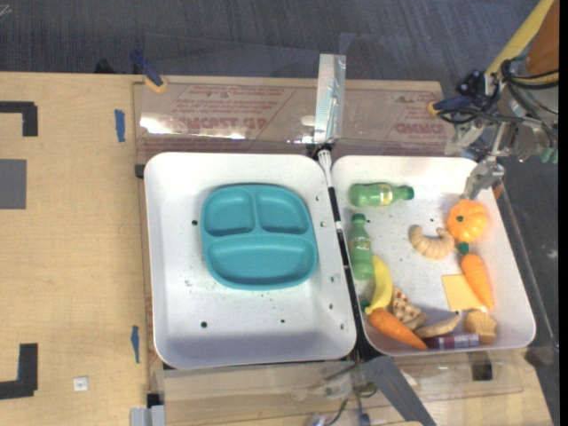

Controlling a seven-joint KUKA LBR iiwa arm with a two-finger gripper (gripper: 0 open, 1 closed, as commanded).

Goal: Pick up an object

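Just below our hand [484, 180], the toy pumpkin [468, 221] sits in the right bin [519, 327], croissant [429, 242] beside it. We cannot tell how the hand is set; we should descend squarely, clear of the carrot [477, 279].

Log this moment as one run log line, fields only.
stage: approach | gripper: over right bin's far right corner, above pumpkin | held: nothing seen | left bin: teal tray
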